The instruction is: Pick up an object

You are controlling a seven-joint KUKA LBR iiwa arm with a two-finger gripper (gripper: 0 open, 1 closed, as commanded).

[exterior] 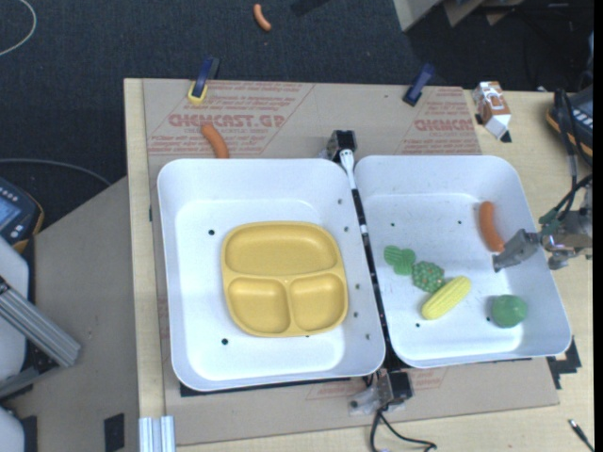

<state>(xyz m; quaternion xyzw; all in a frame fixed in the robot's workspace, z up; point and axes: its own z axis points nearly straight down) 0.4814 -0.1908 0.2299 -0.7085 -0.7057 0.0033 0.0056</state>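
So the bench has two white bins side by side. The left bin [179, 252] has a yellow divided plate [283, 278] sitting flat in the middle, one big compartment on the far side and two smaller ones nearer the camera.

The right bin [415, 182] is where the pickable stuff is. An orange hot dog [488, 225] lies along the right side toward the back. A green broccoli-ish piece [399, 259] sits near the middle, and a second bumpy green piece [429, 276] is just beside it, pretty much touching. A yellow corn cob [446, 297] lies tilted just below those greens. A round green item [508, 311] rests near the front right corner, apart from the corn.

The gripper [516, 250] pokes in from the right edge of that bin, sitting between the hot dog and the round green thing, close to the hot dog's lower end. Can't tell from this angle if the jaws are apart or together, and nothing is visibly between them.

Outside the bins, another orange hot dog [216, 140] lies on the board behind the left bin.
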